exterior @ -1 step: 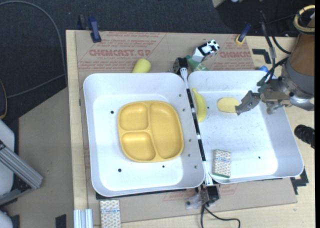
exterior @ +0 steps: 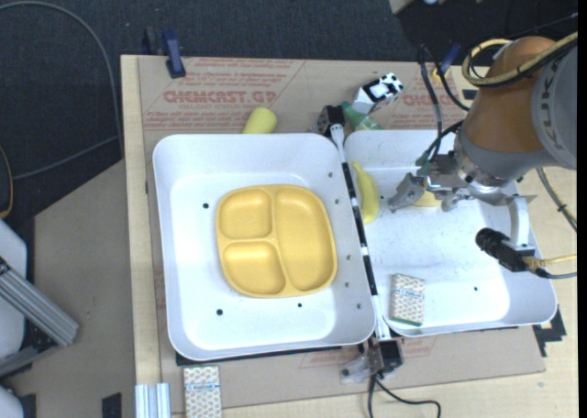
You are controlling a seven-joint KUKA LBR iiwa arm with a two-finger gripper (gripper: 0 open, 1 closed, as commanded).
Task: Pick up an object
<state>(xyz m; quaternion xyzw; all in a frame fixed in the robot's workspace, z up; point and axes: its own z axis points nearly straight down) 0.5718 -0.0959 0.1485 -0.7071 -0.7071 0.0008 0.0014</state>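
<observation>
End effector (exterior: 420, 191) beside banana (exterior: 367, 194); sachet (exterior: 407, 298) well apart.

Single fixed camera above the table (exterior: 275, 72), looking down at a slant, moderate distance, both white bins (exterior: 183, 169) in frame side by side, arm (exterior: 514, 104) entering from right edge

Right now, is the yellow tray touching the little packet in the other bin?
Apart. The camera view shows the yellow tray lying in the left bin, the packet in the right bin, bin walls between them.
</observation>
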